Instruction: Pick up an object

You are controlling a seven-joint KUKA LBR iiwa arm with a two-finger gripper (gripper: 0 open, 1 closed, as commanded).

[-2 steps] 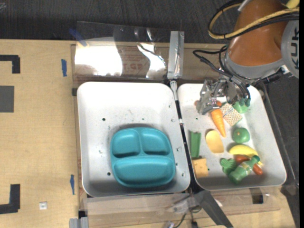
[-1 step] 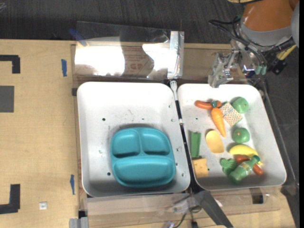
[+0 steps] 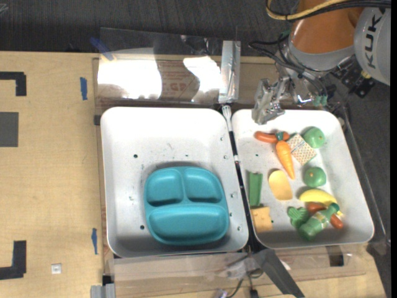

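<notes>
The grey arm with its orange band reaches in from the upper right, and its metal two-finger end effector [image 3: 268, 109] hangs over the far rim of the right shallow white bin [image 3: 356, 166]. Whether it is apart or together cannot be told; nothing shows gripped in it.

The right bin holds a heap of small plastic toy foods. Just below the end effector lies a short red-orange chilli-shaped piece [image 3: 267, 137]. Beside it a long orange carrot with a green top [image 3: 285, 156] points toward the near side, touching a tan waffle-patterned square [image 3: 301, 149]. A round green ball-like fruit [image 3: 314, 136] sits near the far right corner, and a second round green fruit [image 3: 315, 176] lies nearer. A pale yellow pear-shaped slice [image 3: 280, 184] rests mid-bin, with a flat dark green strip [image 3: 254, 187] along the left wall and a small yellow-orange cube [image 3: 261, 218] below it. A yellow banana [image 3: 317, 197] lies above a cluster of green and red vegetable pieces [image 3: 314, 218].

In the left shallow white bin [image 3: 118, 141] sits a teal plastic divided tray [image 3: 185, 204] with three compartments. Both bins stand on the tan desk [image 3: 46, 166].
</notes>
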